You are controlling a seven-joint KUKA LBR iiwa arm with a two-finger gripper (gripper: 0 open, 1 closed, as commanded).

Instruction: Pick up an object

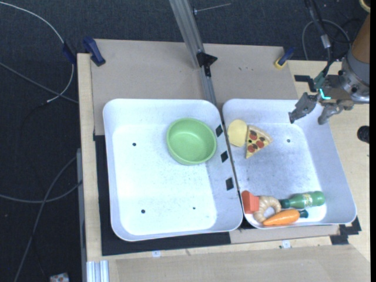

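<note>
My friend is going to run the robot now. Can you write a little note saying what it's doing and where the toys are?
Gripper: fingers open, holding nothing, over the right bin's far right corner.
Left bin: a green bowl near its far right side.
Right bin: a yellow piece and a pizza slice side by side at the far left; a red block, a pretzel, a carrot and a green bottle bunched along the near edge.
Done: nothing picked up yet.
Left: choose a toy, go down, grab it, lift.
</note>
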